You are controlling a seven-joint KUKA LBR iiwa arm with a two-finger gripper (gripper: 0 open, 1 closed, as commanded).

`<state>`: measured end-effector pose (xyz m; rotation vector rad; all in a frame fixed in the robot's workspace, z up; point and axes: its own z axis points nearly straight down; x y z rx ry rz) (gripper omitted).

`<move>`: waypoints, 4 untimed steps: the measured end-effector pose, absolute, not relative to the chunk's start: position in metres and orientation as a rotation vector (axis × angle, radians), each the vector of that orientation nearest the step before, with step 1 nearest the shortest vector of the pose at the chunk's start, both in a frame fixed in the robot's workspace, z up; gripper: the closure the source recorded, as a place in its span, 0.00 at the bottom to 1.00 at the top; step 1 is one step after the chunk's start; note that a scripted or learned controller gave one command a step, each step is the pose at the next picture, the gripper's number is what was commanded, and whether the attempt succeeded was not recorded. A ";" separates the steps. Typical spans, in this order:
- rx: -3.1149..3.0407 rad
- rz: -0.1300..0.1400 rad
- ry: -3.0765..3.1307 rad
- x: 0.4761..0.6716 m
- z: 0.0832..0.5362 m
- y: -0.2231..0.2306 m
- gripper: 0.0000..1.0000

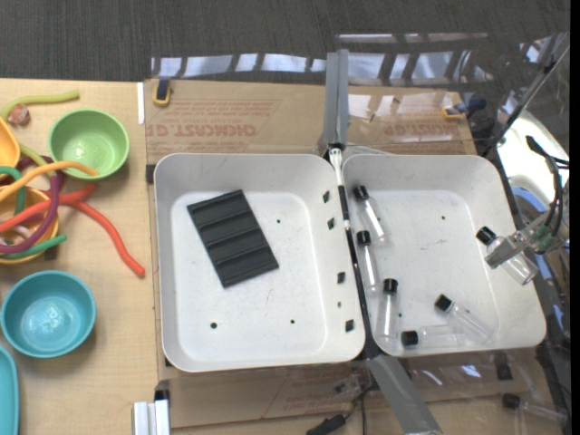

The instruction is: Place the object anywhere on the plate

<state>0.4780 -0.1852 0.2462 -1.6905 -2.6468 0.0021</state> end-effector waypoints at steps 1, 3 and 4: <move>-1.483 0.001 -2.767 0.477 0.160 -0.159 1.00; -1.279 -0.001 -2.868 0.478 0.109 -0.221 1.00; -1.676 0.001 -2.655 0.477 0.091 -0.221 1.00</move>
